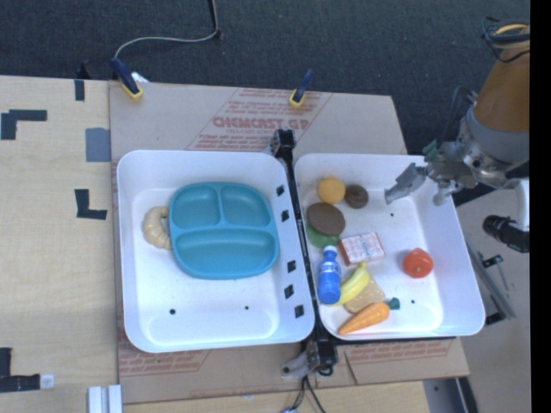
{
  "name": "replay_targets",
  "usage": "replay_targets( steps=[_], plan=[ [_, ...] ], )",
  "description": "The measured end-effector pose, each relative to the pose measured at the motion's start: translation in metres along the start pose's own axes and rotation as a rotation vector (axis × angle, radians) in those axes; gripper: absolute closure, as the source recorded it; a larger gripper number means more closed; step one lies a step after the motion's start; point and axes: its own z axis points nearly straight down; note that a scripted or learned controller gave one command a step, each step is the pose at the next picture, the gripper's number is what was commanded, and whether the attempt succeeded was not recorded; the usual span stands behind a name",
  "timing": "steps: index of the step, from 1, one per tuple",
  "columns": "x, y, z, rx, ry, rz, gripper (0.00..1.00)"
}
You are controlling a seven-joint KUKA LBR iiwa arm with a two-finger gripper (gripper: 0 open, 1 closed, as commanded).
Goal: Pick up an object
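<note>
Carrot (362,317): lies at the near edge of the right bin (452,265), pointing left, just beside a small teal piece (393,303).
Banana (354,284): just beyond the carrot, touching the blue bottle (329,275) on its left and a tan wedge (369,296) on its right.
Blue bottle: lies along the right bin's left wall, white cap toward the far side.
Tomato (417,263): red, on the right of the bin floor, apart from the other items.
Snack box (362,248): red and white, flat, between the bottle and the tomato.
Brown patty (326,219): beyond the bottle, sitting over a green piece (317,236).
Orange ball (331,189): at the far left of the right bin, with a dark doughnut (356,197) just to its right.
Left bin (138,231): holds a blue divided plate (224,230); a tan pastry (156,227) touches the plate's left rim.
Gripper (422,184): over the far right corner of the right bin, near the doughnut but apart from it; the jaws are spread and grasp nothing.
Arm (504,101): orange band visible at far right.
Table (52,231): light wood, with brown cardboard (250,119) under both bins, clamped at the far edge by yellow and blue clips (127,77).
</note>
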Motion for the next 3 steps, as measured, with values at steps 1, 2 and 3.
replay_targets(
  steps=[1, 2, 3],
  plan=[
    [0.060, 0.071, 0.149, 0.003, 0.001, 0.000, 0.00],
    [0.046, 0.096, 0.113, -0.002, -0.001, -0.001, 0.00],
    [0.057, 0.103, 0.156, -0.018, -0.004, -0.003, 0.00]
  ],
)
